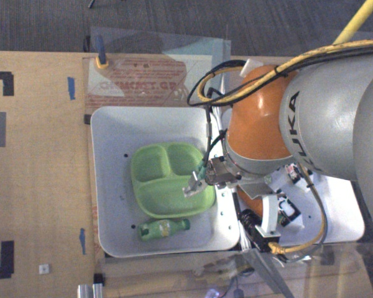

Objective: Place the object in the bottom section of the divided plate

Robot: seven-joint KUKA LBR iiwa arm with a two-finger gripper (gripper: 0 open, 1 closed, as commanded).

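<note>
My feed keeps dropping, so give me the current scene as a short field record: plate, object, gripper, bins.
plate: green divided plate, in the left white bin, two small sections on top, one large section at the bottom
object: green bottle, lying on its side on the bin floor just below the plate, not on it
gripper: gripper over the plate's right edge; jaws too small to read
right bin: mostly covered by the arm

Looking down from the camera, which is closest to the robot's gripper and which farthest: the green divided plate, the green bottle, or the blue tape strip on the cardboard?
1. Green divided plastic plate: directly under the gripper, at its right edge.
2. Green plastic bottle: lying just below the plate, in the same white bin.
3. Blue tape strip: far upper left, on the brown cardboard.
</note>
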